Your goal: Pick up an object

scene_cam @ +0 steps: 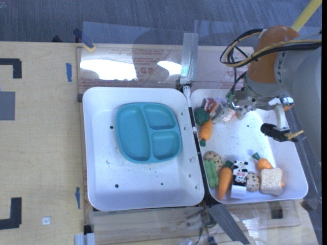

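Worktop (pixel 36 147) of pale wood carries two white bins side by side, and we look down on them at a slant. Left bin (pixel 97 177) holds a blue divided plate (pixel 148 131). Right bin (pixel 296 180) holds scattered toy food: a carrot (pixel 224 181) near the front edge, a bread slice (pixel 271 180) in the front right corner, a smaller carrot (pixel 206 130) by the dividing wall. Grey arm (pixel 301 75) with its orange band (pixel 271 55) reaches in from the right, its gripper (pixel 232 106) low over the back of the right bin, beside a wrapped packet (pixel 210 106). We cannot tell whether the fingers are parted or closed.
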